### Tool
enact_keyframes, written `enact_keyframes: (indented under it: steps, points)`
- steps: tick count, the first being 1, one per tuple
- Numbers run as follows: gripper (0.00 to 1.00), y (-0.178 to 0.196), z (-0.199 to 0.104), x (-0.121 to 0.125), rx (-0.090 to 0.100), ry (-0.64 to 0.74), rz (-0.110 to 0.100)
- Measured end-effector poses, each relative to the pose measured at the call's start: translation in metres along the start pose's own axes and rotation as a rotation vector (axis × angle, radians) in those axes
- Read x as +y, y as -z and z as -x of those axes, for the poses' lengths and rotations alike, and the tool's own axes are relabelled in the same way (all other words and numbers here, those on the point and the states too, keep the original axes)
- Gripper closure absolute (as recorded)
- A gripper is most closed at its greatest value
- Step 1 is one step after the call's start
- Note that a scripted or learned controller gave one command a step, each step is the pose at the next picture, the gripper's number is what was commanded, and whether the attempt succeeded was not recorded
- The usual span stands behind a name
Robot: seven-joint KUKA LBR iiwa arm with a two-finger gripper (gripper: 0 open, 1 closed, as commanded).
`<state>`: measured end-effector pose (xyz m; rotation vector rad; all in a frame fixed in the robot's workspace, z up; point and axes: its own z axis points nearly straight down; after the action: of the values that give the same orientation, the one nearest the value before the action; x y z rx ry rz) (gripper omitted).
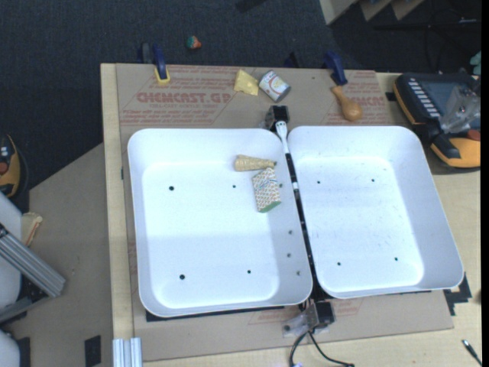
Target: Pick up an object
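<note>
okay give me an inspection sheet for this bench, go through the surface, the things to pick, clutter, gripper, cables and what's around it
Surface: brown board carrying a left bin and a right bin, side by side, rims touching.
Job's things: tan cone-shaped piece and patterned packet lie close together in the left bin's upper right part.
Clutter: on the board behind the bins, a yellow wedge, a small box and a wooden-handled tool; two blue clamps at the back edge.
Gripper: nothing seen.
Cables: black cable leaves a connector at the front, between the bins.
Surroundings: dark carpet; handheld controller at right; small coloured ball on the floor.
</note>
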<state>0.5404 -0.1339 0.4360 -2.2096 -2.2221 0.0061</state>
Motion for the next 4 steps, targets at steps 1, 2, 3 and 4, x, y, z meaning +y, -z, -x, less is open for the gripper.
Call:
enact_keyframes:
  steps: [1, 2, 3, 4]
  points:
    - [1.0, -0.088, -0.065, -0.029, 0.001, 0.0, -0.003]
    - [1.0, -0.078, 0.049, -0.029, -0.01, -0.017, 0.013]
    - [1.0, 0.018, 0.088, -0.063, -0.01, -0.01, 0.02]
    - [1.0, -0.221, -0.038, -0.061, 0.004, 0.001, -0.008]
